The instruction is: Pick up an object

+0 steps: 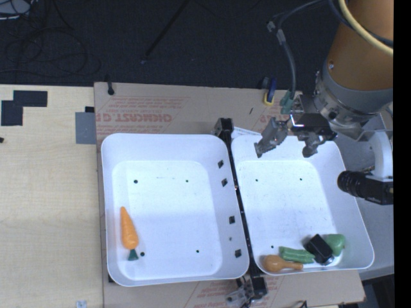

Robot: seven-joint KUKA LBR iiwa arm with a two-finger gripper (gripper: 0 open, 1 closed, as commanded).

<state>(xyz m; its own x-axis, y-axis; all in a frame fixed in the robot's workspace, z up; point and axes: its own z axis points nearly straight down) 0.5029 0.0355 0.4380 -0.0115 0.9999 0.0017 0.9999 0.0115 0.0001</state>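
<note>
My gripper (284,150) hangs over the far edge of the right bin (292,197), with its fingers (264,144) spread open and nothing between them. In that bin's near right corner lie a black block (319,248), a green piece (335,241) behind it, a long green vegetable (296,255) and an orange-yellow pear-shaped toy (281,264). They are well in front of the gripper. An orange toy carrot (129,229) lies in the left bin (167,191), near its left wall.
A black divider rail (232,197) runs between the two bins. Both bins stand on a cardboard sheet (160,111). Cables hang beside the wrist at the upper right.
</note>
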